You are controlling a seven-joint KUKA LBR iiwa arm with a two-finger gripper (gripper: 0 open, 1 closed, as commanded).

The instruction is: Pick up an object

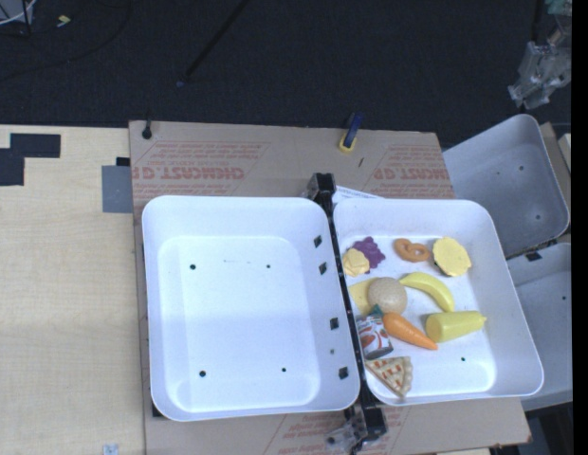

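The right bin (484, 373) holds several toy foods. At its back lie purple grapes (370, 250), a brown pretzel (411, 249) and a yellow round slice (451, 256). A beige potato (387, 295), a banana (429, 290), an orange carrot (408, 330) and a yellow pepper-like piece (453, 325) crowd the middle. A pizza slice (391, 375) rests at the front left corner. My gripper (541, 69) hangs far off at the top right, well behind and right of the bin, away from every object.
The left bin (180, 391) sits beside the right one, and a black hinge strip (334, 292) runs between them. Grey metal plates (507, 183) flank the right bin. A blue and yellow clamp (351, 133) stands at the cardboard's back edge.
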